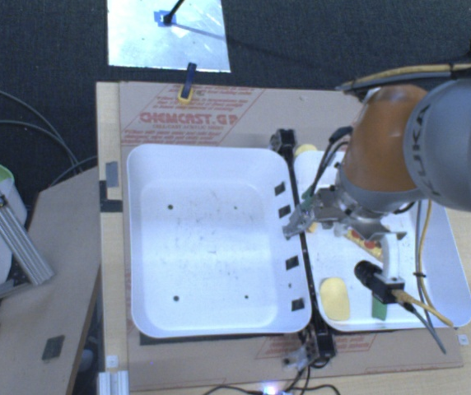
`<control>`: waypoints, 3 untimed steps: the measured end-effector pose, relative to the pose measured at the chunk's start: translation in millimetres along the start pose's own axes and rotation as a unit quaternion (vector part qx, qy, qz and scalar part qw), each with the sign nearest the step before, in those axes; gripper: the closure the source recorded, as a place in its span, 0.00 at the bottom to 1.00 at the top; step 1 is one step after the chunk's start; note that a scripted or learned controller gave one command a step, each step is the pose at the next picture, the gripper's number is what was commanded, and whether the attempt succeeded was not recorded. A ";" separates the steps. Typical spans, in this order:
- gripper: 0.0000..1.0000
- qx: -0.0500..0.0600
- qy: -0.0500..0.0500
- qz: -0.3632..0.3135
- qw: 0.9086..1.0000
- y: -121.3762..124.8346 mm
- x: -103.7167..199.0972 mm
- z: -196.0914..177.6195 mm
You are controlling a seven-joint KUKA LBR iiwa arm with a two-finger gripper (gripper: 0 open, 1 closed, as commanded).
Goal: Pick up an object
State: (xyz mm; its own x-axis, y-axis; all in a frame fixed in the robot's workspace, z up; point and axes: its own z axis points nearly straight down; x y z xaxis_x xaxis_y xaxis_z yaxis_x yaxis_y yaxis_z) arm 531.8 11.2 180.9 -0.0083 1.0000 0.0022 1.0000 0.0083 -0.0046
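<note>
- Pale yellow lump [334, 298] taken as the pick candidate. It lies flat on the floor of the right bin [454, 299], in the near corner on the side of the left bin [211, 237]. It is close to the shared wall, with a thin gap as far as I can tell.
- Shape: rounded oval with a smooth, matt surface and no handle or edge to hook.
- Handling (judgement): light, probably soft plastic or foam, not fragile. The rounded flanks could squirt out of a hard pinch, so slip is the main risk.
- Long axis: roughly parallel to the shared wall, running from the far end of the bin towards the near end. Both ends look alike, so no clear pointing direction. The far end is perhaps a little narrower, but I am not sure.
- Grasp site (judgement): across the short axis at the broad middle, with the jaws closing crosswise to the shared wall. Clearance on the wall side looks tight.
- Neighbours:
  - A green piece [379, 309] is just beside the lump, on the side away from the wall.
  - A red-and-yellow item [357, 237] lies farther back, under the wrist.
  - A second pale yellow thing [305, 150] sits at the far end by the rim.
- Gripper [298, 222] sits low over the shared wall, farther back than the lump and apart from it.
- Jaws: cannot tell whether they are apart or together. Nothing is visibly held.
- Arm [388, 138] covers much of the right bin's middle, so the contents there are unrecorded.
</note>
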 end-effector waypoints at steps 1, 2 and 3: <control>0.00 -0.007 0.000 -0.002 1.000 78.8 79.0 -4.8; 0.00 -0.004 -0.001 0.000 1.000 139.9 110.5 90.8; 0.00 0.004 0.000 0.000 1.000 -2.1 152.3 86.9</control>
State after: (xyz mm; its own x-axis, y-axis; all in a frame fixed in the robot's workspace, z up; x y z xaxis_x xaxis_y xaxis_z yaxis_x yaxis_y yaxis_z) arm 528.1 163.7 94.4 -0.0083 1.0000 0.0027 0.9999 0.0083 -0.0123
